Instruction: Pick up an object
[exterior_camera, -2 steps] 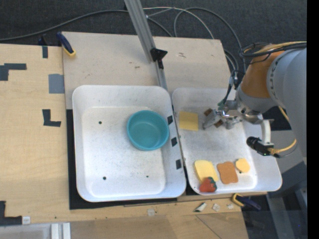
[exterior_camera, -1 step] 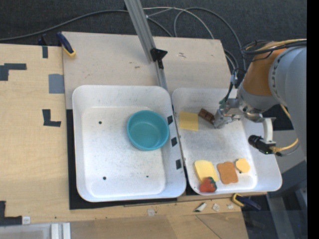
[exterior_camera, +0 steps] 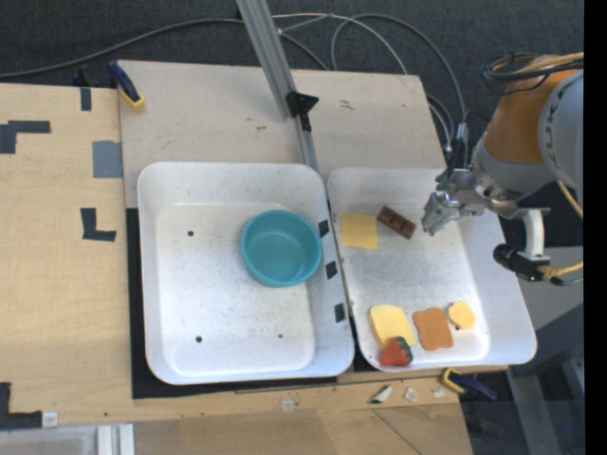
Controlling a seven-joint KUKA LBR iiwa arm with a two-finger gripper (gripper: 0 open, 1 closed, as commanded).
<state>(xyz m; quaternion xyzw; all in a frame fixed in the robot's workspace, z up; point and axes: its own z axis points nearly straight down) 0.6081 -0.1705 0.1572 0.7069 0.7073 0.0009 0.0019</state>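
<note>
Left bin (exterior_camera: 166,254): a teal bowl (exterior_camera: 281,246) stands upright in the right half, near the wall shared with the neighbouring bin; the rest of the floor is bare white with a few dark specks.

Right bin (exterior_camera: 503,335): a pale yellow square (exterior_camera: 358,230) lies at the upper left, close to the dividing wall. Just right of it, a small brown block (exterior_camera: 396,222) lies tilted, apart from the square. Along the near edge sits a cluster of toy foods: a yellow piece (exterior_camera: 388,321) with a red piece (exterior_camera: 396,353) touching its lower end, an orange slab (exterior_camera: 433,329) just beside them, and a small yellow round (exterior_camera: 462,315) at the far right of the group.

Gripper (exterior_camera: 434,220): hangs over the upper right part of the right bin, just right of the brown block and not touching it. Nothing is seen between the fingers; whether they are spread or closed cannot be told at this angle. The grey arm (exterior_camera: 531,136), with its orange band, enters from the right above the bin's far corner.
</note>
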